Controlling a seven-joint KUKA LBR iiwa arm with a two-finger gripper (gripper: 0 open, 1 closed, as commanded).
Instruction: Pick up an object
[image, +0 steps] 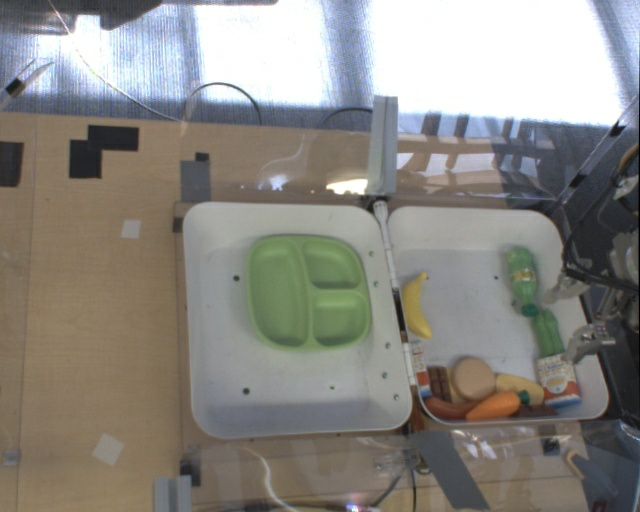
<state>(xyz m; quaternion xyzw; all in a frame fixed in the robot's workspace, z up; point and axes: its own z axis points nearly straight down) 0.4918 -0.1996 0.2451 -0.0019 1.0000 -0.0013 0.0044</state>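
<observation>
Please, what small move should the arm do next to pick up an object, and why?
Probably move the gripper a little toward the view's left, over the green bottle. The gripper sits at the right edge of the right bin, beside the toys rather than above one. The bottle lies closest, with bare floor on its left, while the carrot and other foods crowd the near corner.

arm (615, 230) cut off at right edge

A divided plate (306, 292) lies in the left bin (215, 400); a banana (416, 305) in the right bin (460, 235).
</observation>
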